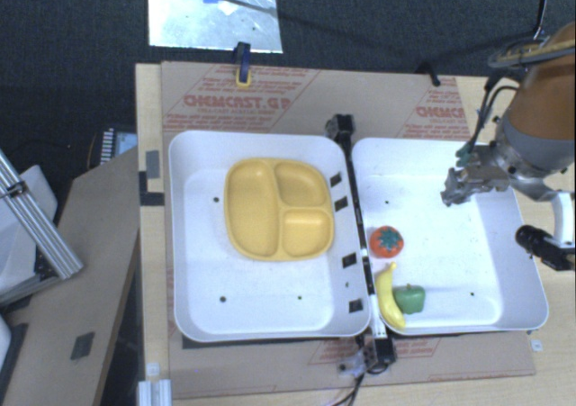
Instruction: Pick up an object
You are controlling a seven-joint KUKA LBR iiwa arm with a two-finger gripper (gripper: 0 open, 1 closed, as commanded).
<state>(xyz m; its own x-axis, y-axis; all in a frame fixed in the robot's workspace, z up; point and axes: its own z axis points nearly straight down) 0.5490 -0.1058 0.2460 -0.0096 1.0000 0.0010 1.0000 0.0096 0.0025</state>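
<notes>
White right-hand bin (504,305) holds three candidates along its left side: tomato (387,241), banana (390,298) and green pepper (410,298), the last two touching near the front-left corner. Gripper (461,186) hangs over the bin's back-right area, well apart from them; open or shut can't be told. Nothing lifted yet; approach, grasp & lift all remain. Yellow divided plate (277,209) sits in the left bin (193,242).
</notes>
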